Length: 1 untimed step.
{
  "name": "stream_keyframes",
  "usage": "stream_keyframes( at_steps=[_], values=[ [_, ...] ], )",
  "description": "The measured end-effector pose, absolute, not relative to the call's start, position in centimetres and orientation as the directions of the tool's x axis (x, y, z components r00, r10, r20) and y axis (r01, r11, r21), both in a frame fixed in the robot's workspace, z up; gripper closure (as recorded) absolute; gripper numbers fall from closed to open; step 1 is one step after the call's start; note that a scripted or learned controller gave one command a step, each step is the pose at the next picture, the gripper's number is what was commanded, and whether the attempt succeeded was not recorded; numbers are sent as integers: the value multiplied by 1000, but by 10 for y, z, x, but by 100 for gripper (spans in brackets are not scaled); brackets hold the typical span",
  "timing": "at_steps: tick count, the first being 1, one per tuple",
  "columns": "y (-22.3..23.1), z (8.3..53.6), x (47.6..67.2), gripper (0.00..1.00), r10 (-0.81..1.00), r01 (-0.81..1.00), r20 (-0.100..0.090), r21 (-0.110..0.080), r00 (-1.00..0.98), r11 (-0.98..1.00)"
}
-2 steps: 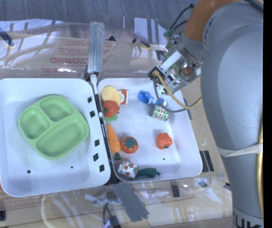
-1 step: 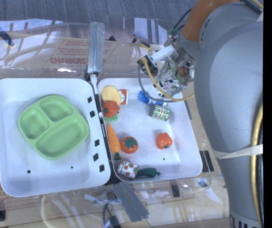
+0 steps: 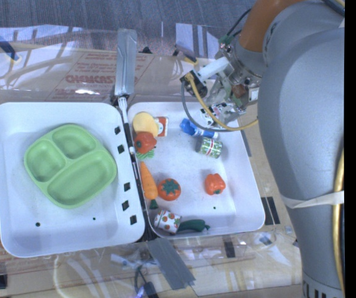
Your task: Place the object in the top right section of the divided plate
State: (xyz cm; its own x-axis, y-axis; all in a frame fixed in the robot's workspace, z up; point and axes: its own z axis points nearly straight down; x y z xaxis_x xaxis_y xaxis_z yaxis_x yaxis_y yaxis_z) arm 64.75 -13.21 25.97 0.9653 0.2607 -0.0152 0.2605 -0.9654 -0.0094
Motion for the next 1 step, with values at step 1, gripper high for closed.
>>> stream_keyframes(
  at_steps=[1],
  values=[
    [-130,267,648,100,270,270,-21,-12,963,-963]
  ],
)
